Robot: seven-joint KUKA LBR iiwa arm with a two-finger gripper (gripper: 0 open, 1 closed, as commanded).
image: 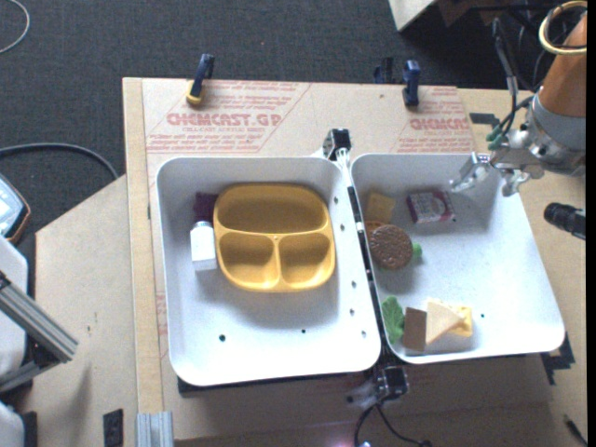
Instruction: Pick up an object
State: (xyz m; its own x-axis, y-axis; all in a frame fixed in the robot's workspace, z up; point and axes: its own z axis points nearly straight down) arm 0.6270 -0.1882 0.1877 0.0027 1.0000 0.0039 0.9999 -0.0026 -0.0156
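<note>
We see the fingers (486, 173) spread apart with nothing between them, hanging over the far right corner of the right bin (521, 277). Just to their left in that bin lies a small pink packet (429, 207), its long side running left to right. Nearer us lie a brown round cookie (388, 246) and a yellow cheese wedge (449, 319). The left bin (177, 277) holds a yellow tray (274, 237).
</note>
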